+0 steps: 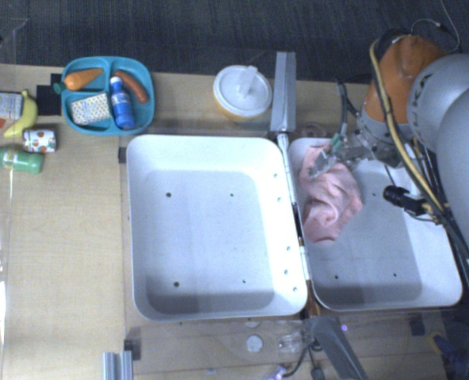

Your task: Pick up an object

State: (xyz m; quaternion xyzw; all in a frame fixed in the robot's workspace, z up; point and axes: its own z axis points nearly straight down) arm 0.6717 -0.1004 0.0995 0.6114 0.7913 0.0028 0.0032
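reaching in from the right, my arm (448, 109) stretches across the upper part of the right bin (393, 279), grey casing bulky at the frame's edge and the orange band (405, 62) sitting above the wrist. my gripper (335, 150) is down at the bin's upper left corner, right at the top edge of a crumpled pink cloth (329, 196). the metal tip seems to touch the cloth's upper folds, but whether my fingers are apart or together i cannot tell from this angle; the cables and the wrist body crowd that spot.

the pink cloth lies bunched against the left wall of the right bin, near the divider between the two bins, resting on the bin floor. black and yellow cables (413, 180) trail from my wrist over the bin's right half.

the left bin (211, 291) sits just beside it, their rims touching along the middle.

beyond the bins, on the wooden bench (52, 275), a white lidded cup (242, 92) stands near the top centre. farther left is a blue divided tray (143, 93) holding a toy carrot (84, 78), a blue bottle (122, 105) and a hot dog (133, 86). at the far left edge lie a banana (24, 114), a small can (40, 140) on its side and a green bottle (13, 160), well apart from both bins.
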